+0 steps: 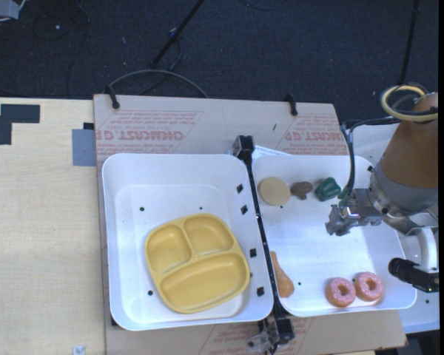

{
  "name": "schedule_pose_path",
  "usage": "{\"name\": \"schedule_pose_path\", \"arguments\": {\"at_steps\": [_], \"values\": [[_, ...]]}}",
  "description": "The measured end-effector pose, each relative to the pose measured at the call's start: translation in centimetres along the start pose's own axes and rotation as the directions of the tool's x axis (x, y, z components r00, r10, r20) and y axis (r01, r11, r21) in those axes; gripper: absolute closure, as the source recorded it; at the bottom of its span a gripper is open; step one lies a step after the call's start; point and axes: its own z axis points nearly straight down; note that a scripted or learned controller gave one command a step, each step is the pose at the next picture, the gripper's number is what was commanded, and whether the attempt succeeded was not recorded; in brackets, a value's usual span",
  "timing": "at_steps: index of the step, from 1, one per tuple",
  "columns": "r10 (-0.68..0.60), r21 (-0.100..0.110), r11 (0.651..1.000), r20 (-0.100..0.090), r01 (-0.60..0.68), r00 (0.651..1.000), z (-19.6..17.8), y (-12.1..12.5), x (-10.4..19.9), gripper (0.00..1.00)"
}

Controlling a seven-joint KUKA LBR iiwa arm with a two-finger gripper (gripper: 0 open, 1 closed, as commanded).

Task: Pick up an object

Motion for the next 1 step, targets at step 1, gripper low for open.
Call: {"name": "schedule_pose_path", "arguments": {"at_steps": [1], "values": [[-0.003, 0.002, 1.0, -0.002, 0.003, 1.0, -0.78, 1.12, 5.83, 1.0]]}}
